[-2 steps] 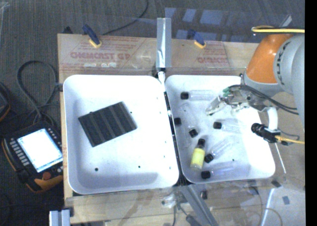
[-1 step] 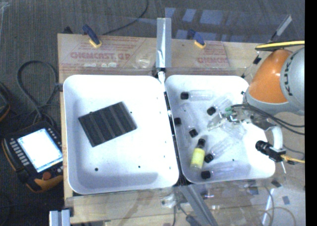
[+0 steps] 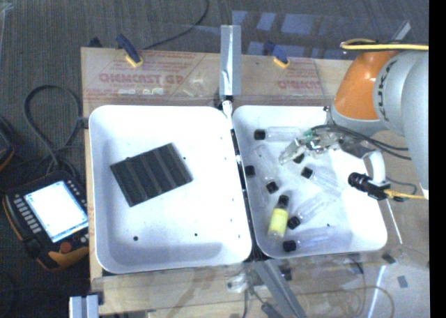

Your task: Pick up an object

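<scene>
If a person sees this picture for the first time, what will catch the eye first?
Probably the arm's orange band at the upper right, above the right bin. Next, the dark ribbed slab lying alone in the left bin, and the small yellow bottle among clear, black-capped vials in the right bin, where the gripper reaches in.

Robotics lab or test cell. Industrial arm [image 3: 397, 93], grey with orange band, over a plywood desk [image 3: 160, 79] held by blue clamps [image 3: 129, 48]. Two white bins side by side: right bin [image 3: 362, 240] beneath the pincer [image 3: 306, 144], left bin [image 3: 101, 191] well to its left. Teach pendant [image 3: 52, 215] with lit screen far left on grey carpet [image 3: 70, 3]; loose cables [image 3: 42, 111] beside it
</scene>
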You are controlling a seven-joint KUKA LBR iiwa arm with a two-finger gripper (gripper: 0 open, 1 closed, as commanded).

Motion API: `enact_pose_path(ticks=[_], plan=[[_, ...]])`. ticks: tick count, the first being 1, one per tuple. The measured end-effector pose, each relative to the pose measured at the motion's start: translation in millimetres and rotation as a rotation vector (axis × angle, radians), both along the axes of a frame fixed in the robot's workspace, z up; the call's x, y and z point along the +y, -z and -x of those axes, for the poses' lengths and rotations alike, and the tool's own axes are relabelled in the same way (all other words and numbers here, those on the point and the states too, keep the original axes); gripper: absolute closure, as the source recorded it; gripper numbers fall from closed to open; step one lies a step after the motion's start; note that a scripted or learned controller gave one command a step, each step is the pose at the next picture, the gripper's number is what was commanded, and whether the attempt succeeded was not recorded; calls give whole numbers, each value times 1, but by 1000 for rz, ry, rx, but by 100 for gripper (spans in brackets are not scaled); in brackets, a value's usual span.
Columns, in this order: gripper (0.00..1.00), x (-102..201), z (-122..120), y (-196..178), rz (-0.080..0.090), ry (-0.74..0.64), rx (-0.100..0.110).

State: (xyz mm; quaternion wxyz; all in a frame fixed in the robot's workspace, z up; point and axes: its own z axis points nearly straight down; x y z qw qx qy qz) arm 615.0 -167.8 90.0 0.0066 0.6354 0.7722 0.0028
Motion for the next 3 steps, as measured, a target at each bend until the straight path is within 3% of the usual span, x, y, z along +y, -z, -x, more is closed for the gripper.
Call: enact_pose_path(ticks=[1, 2, 3], plan=[[100, 1, 2, -8, -5, 4, 8], [100, 39, -27, -58, -7, -93, 41], [100, 113, -43, -81, -3, -26, 63]])
